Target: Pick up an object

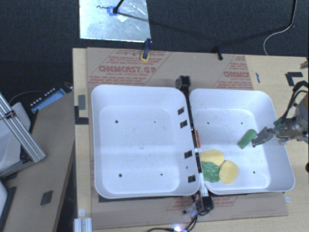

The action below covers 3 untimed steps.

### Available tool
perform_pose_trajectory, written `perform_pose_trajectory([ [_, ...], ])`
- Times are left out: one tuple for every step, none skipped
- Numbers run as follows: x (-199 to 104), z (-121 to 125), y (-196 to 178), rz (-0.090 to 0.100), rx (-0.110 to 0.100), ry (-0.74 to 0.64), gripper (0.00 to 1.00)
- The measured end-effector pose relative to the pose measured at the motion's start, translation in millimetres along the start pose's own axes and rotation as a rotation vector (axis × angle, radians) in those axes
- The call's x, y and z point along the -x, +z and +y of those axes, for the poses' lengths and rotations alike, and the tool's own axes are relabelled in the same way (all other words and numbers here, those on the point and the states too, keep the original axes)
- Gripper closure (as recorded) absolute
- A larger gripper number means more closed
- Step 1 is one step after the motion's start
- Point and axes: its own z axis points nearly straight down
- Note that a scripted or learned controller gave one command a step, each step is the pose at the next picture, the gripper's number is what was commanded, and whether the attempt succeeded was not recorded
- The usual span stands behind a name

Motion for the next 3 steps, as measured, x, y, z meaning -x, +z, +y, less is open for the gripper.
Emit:
perform_pose_trajectory([
  [0, 1, -11, -0.001, 0.003, -0.003, 1.00],
  [-31, 16, -133, -0.003, 0.014, -0.007, 1.00],
  [-41, 33, -264, -0.004, 0.018, -0.005, 1.00],
])
